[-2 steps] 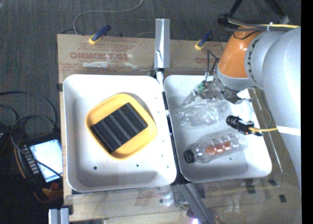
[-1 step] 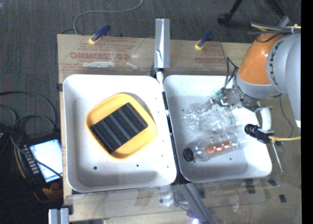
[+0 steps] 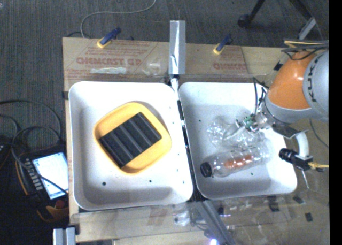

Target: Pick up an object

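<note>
- Clear plastic bottle (image 3: 235,163): lies on its side in the right bin (image 3: 199,99), near the bin's front wall. Its dark cap points toward the divider between the bins; an orange-red band shows through its clear body.
- Crumpled clear plastic (image 3: 222,130): a transparent, wrinkled piece resting on the right bin's floor just behind the bottle; whether the two touch cannot be told.
- Gripper (image 3: 251,122): low over the right bin, at the right-hand end of the crumpled plastic and behind the bottle. Small green and white parts show at its tip. Whether it is released, clenched or grasping something cannot be told, as the tip is too small and merges with the clear plastic.
- Arm (image 3: 291,91): enters from the right; its orange band and grey casing hang over the right bin's far right corner.
- Yellow tray-like object (image 3: 133,136): lies in the left bin (image 3: 85,99), roughly central and turned at an angle to the bin's walls. A black ribbed insert fills its middle.
- Bench (image 3: 107,59): a brown board behind the bins bearing red lettering, with two clamps (image 3: 108,37) with blue handles at its far edge and a grey upright post (image 3: 177,46) above the divider.
- Floor surroundings: dark carpet, a thin cable, and a handheld device with a lit screen (image 3: 45,171) left of the bench.
</note>
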`<state>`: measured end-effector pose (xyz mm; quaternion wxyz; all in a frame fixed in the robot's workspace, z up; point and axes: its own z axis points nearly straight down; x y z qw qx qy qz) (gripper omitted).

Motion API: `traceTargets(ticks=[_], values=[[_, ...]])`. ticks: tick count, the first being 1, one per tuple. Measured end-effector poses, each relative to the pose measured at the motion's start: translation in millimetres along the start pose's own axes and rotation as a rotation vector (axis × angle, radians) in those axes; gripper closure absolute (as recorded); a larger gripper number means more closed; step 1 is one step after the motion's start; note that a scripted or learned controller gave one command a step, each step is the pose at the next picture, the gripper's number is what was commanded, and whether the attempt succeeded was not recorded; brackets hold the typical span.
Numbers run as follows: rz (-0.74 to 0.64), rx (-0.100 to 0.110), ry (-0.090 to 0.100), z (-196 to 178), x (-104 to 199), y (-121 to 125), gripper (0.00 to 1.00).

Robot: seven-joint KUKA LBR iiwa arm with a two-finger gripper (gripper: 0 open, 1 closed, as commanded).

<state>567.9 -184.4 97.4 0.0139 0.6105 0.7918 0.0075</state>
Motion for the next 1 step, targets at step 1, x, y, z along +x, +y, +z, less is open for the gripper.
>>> traceTargets(ticks=[1], values=[[-0.139, 0.0, -0.005, -0.3, 8.5, -25.5, 0.0]])
